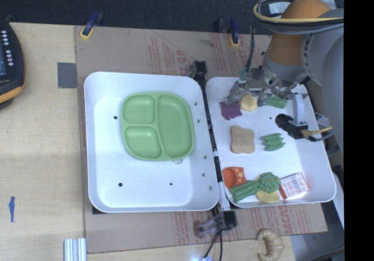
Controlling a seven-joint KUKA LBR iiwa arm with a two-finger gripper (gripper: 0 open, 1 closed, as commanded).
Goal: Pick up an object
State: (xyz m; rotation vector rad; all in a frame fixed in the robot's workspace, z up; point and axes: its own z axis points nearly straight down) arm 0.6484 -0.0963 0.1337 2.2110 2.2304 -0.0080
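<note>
**Gripper low over the far end of the right bin, at a pale yellow piece**

The left bin [93, 137] carries a green divided plate [158, 125], which lies flat a little toward the far side.

The right bin [318, 163] holds all the small things. At its far left corner lies a purple cluster [230, 110]. Nearer the camera, by the bin's left wall, sits a red piece [232, 176]. A tan slice of bread [242, 139] lies flat about midway between the two.

The gripper [252, 89] hangs down at the bin's far end, just right of the purple cluster. A pale yellow piece [249, 103] lies directly under its tip and appears to touch it. From this angle I cannot tell how far the gripper is open, nor whether it has hold of the piece. A green piece [276, 102] lies just beside the gripper on the right.

Further right and nearer, a green leafy piece [272, 141] lies beside the bread. Along the near wall a green broccoli stalk [257, 185] rests against a small yellow piece [268, 197], and a red and white packet [294, 185] lies just to their right.
</note>
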